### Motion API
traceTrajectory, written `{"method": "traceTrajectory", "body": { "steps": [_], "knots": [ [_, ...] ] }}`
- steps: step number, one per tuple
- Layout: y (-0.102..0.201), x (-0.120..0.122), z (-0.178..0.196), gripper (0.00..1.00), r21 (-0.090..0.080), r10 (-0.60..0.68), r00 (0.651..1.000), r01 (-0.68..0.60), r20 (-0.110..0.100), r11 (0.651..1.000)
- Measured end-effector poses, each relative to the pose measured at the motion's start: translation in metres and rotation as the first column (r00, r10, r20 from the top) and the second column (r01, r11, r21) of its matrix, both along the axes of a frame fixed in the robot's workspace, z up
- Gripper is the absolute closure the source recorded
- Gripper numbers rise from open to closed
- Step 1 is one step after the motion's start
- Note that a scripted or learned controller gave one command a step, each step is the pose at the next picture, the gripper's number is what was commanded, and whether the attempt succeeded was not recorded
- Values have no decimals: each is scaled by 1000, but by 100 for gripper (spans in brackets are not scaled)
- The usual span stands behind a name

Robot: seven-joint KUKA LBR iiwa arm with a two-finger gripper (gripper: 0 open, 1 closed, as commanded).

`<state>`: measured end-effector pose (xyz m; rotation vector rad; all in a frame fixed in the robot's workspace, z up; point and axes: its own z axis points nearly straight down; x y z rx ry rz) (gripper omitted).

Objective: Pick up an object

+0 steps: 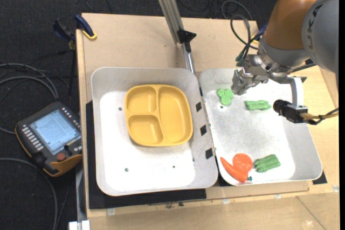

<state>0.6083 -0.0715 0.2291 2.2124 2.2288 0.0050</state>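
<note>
My gripper (239, 85) hangs over the back left part of the right bin (302, 140), just right of a small green leafy toy (225, 96). Whether the toy touches it I cannot tell. A green pod-shaped toy (257, 105) lies a little to the gripper's lower right. At the bin's front lie an orange and red toy vegetable (237, 166) and another green piece (267, 162).
A yellow three-compartment tray (159, 115) sits in the left bin (108, 132). A slanted metal pole (168, 0) crosses the bench behind the bins. A teach pendant (51, 137) and cables lie on the floor at the left.
</note>
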Motion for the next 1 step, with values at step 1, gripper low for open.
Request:
{"method": "traceTrajectory", "body": {
  "steps": [1],
  "knots": [
    [52, 8, 11, 100, 1, 1, 1000, -1, -1, 1000]
  ]
}}
